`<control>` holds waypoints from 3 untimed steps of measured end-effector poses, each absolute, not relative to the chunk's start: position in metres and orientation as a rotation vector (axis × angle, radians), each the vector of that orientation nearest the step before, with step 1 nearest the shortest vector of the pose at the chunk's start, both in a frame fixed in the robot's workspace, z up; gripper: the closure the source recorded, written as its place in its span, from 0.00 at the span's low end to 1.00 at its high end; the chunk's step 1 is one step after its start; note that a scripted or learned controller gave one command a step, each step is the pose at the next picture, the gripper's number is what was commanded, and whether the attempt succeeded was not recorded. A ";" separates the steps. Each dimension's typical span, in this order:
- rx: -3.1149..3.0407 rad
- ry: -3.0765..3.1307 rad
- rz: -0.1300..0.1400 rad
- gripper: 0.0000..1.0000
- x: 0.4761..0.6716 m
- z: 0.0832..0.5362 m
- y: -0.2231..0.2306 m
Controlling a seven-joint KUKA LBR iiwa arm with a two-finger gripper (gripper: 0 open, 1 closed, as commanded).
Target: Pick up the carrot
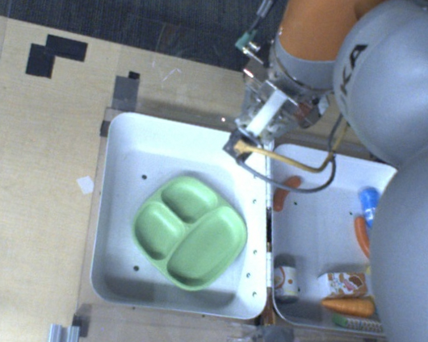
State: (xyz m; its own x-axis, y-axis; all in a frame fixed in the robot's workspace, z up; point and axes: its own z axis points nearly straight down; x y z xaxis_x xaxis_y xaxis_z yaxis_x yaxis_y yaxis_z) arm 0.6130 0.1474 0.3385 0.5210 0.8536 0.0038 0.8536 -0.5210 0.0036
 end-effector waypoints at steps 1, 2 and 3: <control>2.799 1.428 0.001 1.00 0.597 0.215 0.116; 2.593 1.774 0.002 1.00 0.514 0.192 0.097; 2.583 1.789 0.004 1.00 0.565 0.191 0.108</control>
